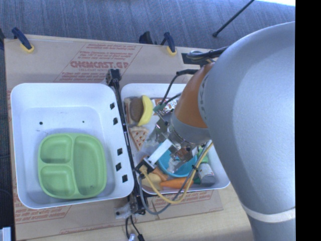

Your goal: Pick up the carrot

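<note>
step: reach carrot (175, 183) | carrot: front of right bin (150, 89), near wall, beside blue dish (181, 169) | jaws: under wrist, opening cannot be told | advice: straddle carrot crosswise, avoid clutter

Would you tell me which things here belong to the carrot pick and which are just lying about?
Job: carrot, right bin.
Lying about: banana, blue bowl, green divided plate, left bin.
</note>
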Available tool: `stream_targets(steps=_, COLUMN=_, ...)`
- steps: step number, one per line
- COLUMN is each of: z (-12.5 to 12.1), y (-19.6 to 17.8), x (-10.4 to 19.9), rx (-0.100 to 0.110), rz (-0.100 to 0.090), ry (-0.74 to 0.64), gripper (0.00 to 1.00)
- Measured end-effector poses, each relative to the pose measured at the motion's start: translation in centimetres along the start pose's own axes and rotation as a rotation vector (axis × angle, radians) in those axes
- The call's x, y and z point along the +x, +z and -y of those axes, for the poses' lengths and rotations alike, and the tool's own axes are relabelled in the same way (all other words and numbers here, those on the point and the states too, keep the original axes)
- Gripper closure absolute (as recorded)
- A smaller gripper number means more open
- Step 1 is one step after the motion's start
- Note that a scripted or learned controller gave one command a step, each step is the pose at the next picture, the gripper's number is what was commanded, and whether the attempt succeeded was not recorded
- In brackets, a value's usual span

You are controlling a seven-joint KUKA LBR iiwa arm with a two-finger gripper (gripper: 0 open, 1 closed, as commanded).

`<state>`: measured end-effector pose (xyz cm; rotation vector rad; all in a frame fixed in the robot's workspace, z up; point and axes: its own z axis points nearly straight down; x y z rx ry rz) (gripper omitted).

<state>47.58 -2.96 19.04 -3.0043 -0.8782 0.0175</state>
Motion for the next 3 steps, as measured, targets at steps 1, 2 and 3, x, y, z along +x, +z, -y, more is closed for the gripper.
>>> stream_targets(steps=1, z=-10.6, y=-1.4, x=0.8, rx=-0.008, rz=-0.002, ry=0.024, gripper=0.00)
stream_targets(steps=2, z=-11.5, y=-13.2, x=-3.3, rx=-0.012, rz=-0.007, ry=0.042, gripper=0.00)
stream_targets(steps=3, z=-10.6, y=-14.8, x=0.8, rx=-0.006, rz=-0.006, ry=0.155, gripper=0.00)
